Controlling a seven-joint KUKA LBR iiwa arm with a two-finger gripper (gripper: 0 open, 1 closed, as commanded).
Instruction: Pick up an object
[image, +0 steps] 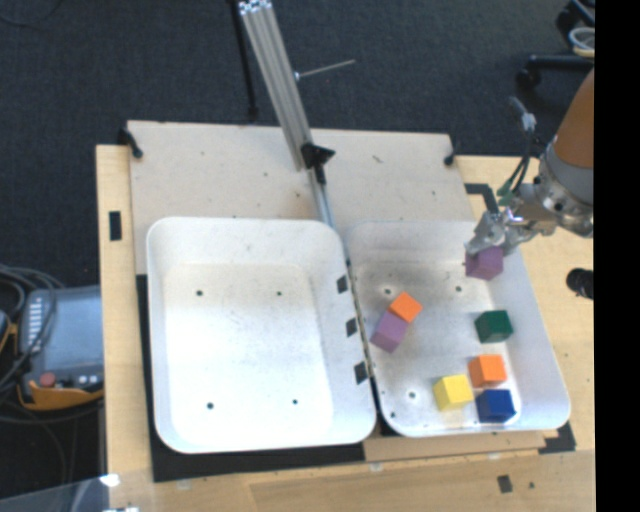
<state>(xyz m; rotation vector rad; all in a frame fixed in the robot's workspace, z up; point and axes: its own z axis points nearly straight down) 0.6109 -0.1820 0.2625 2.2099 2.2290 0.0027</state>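
the gripper (490, 240) hangs over the far part of the right bin (545, 345), and a purple cube (485, 263) sits directly at its fingertips — right under them, seemingly between them, looking a little raised off the bin floor, though that is hard to judge. i read this as the gripper clenched on that cube, grasping it. the cube is roughly square, so no long axis matters. the other blocks lie nearer in the same bin: an orange cube (405, 306) and a second purple block (388, 329) to the left, a green block (493, 325) just near of the gripper — all well apart from it.
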